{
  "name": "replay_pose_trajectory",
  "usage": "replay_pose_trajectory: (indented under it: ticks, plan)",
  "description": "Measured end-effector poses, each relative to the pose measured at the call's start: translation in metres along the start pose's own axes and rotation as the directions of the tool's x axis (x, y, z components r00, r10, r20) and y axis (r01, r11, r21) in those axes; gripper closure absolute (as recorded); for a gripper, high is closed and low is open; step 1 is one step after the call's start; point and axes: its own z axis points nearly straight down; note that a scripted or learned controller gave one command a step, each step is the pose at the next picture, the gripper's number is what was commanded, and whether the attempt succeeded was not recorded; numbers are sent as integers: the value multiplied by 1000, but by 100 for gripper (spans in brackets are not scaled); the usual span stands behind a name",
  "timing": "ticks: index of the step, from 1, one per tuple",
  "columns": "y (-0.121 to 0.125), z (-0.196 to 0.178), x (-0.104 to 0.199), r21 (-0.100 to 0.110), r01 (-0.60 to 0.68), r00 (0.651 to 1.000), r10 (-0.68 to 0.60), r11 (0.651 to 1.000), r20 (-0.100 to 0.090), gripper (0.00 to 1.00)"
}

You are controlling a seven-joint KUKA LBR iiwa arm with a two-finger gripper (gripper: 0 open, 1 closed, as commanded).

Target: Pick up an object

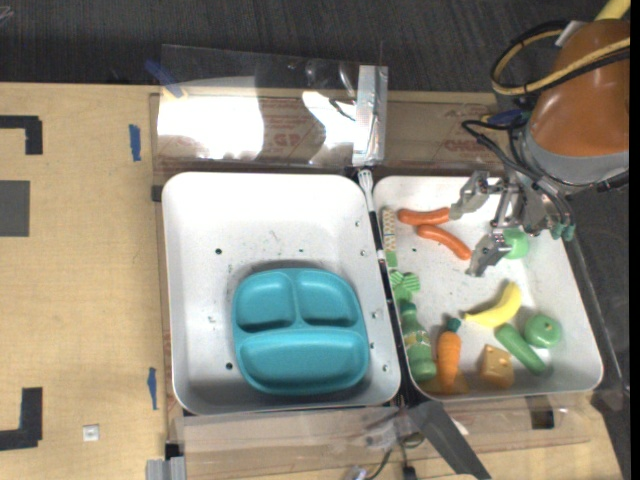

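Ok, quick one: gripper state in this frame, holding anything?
Gripper: open, fingers spread above the right white bin, next to the curved orange toy pieces; nothing between them.

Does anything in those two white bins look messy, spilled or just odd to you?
Nothing looks spilled or broken. The teal plastic divided tray lies flat in the left white bin. The toy food, such as the yellow plastic banana and orange plastic carrot, is simply jumbled loosely in the right white bin.

The grey arm with its orange band enters from the upper right and hangs over the far part of the right-hand bin [590, 368]. Its pincer [478, 230] points down toward the bin's floor, two fingers spread apart.
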Motion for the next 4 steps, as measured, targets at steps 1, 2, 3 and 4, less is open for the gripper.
replay_pose_trajectory:
  ticks: [1, 2, 3, 4]
  plan:
    - [-34, 126, -47, 1, -20, 1000, 20, 1000, 6, 0]
    - [-9, 134, -61, 11, -152, 988, 152, 988, -27, 0]
    - [-2, 136, -31, 0, -209, 978, 209, 978, 4, 0]
    - [-28, 135, 65, 1, -225, 974, 225, 974, 5, 0]
